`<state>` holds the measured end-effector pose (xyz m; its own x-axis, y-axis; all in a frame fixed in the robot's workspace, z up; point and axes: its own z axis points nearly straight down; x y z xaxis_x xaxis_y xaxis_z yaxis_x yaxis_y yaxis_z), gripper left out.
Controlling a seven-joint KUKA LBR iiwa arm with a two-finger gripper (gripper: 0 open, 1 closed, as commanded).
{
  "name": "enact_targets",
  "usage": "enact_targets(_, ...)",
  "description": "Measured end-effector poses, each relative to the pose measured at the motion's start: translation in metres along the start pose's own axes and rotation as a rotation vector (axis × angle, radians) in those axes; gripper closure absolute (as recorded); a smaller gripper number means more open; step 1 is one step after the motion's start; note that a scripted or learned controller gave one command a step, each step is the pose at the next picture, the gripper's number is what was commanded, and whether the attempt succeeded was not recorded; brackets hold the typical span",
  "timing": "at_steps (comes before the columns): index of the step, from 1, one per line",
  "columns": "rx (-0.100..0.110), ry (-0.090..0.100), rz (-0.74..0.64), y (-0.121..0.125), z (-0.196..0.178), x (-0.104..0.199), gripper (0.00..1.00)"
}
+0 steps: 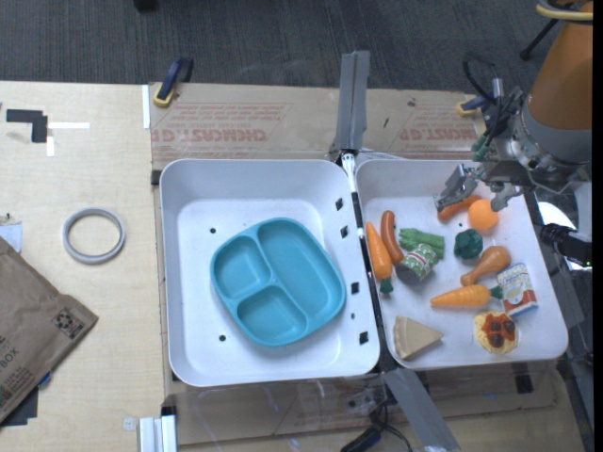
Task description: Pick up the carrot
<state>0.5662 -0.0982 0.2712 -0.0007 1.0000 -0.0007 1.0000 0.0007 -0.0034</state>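
Over the right bin's point(556, 332) far edge, gripper point(476, 188) hangs beside the orange ball point(482, 215); an orange piece sits at its fingertips, can't tell if jaws are clamped or released. Carrot point(461, 298) lies flat mid-bin, well apart from gripper. Left bin point(188, 281) holds blue divided plate point(276, 282).

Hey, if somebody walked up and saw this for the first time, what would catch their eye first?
Probably the bright blue divided plate, alone in the left bin. Next, the cluster of toy food in the right bin, including an orange carrot near its middle. The gripper hovers over that bin's far right corner, by an orange ball.
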Motion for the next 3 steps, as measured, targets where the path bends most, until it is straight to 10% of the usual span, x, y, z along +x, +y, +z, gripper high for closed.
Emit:
enact_targets(1,-0.001,0.001,-0.107,-0.031,0.144,-0.050,0.00)
enact_targets(2,-0.002,0.002,0.029,-0.061,0.180,-0.085,0.00)
enact_targets(3,-0.002,0.002,0.041,-0.088,0.180,-0.056,0.00)
